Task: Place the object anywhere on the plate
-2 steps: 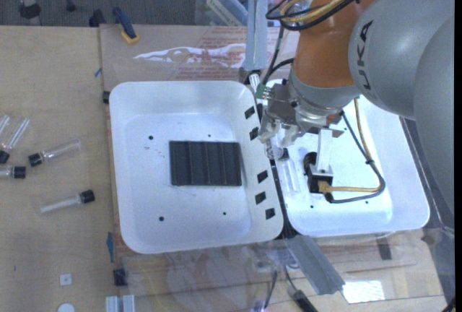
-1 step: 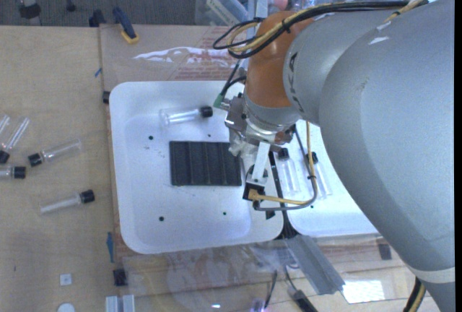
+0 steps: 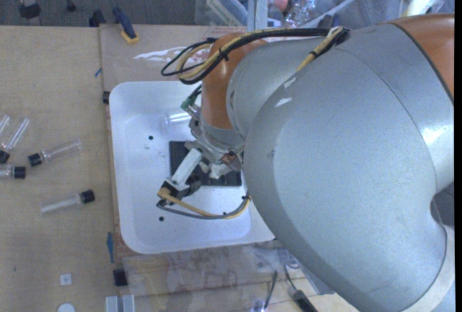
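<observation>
Reaching in from the right, the grey arm (image 3: 346, 159) is seen above the white bin (image 3: 141, 188), its gripper (image 3: 211, 165) set low over a dark flat piece (image 3: 180, 153) lying mid-bin, partly covered. Whether the gripper is open or closed cannot be told.

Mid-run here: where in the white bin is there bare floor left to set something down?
Bare floor runs along the white bin's left wall, as far in as the black flat panel, and in a strip along its near wall. The middle and right side are crowded, covered by the arm and its cables.
</observation>
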`<state>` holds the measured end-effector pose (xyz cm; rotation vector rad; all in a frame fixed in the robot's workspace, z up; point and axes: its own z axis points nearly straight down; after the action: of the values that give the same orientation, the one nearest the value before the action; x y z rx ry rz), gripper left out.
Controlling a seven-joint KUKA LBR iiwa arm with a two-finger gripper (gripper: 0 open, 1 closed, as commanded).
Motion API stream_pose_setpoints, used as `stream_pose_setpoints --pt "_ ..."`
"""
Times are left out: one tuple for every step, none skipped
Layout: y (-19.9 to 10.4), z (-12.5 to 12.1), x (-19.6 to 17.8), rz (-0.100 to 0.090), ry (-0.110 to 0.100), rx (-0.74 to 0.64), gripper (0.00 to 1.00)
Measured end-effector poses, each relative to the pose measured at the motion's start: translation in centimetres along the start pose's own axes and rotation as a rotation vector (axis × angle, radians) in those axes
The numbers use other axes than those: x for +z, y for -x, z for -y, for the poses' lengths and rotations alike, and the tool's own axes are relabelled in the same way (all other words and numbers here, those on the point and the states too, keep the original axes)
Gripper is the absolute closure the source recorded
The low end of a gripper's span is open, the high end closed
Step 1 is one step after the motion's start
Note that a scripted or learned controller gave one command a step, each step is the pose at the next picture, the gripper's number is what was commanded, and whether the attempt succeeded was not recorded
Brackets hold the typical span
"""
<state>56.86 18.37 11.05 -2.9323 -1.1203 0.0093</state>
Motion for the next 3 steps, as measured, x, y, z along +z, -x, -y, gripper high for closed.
stream_pose_setpoints --pt "4.1 8.2 1.9 -0.020 0.002 0.417 1.00" --pt "-2.7 3.5 2.2 -0.010 -0.002 0.272 1.00" --pt "3.5 8.8 1.9 -0.017 0.012 -0.374 1.00"
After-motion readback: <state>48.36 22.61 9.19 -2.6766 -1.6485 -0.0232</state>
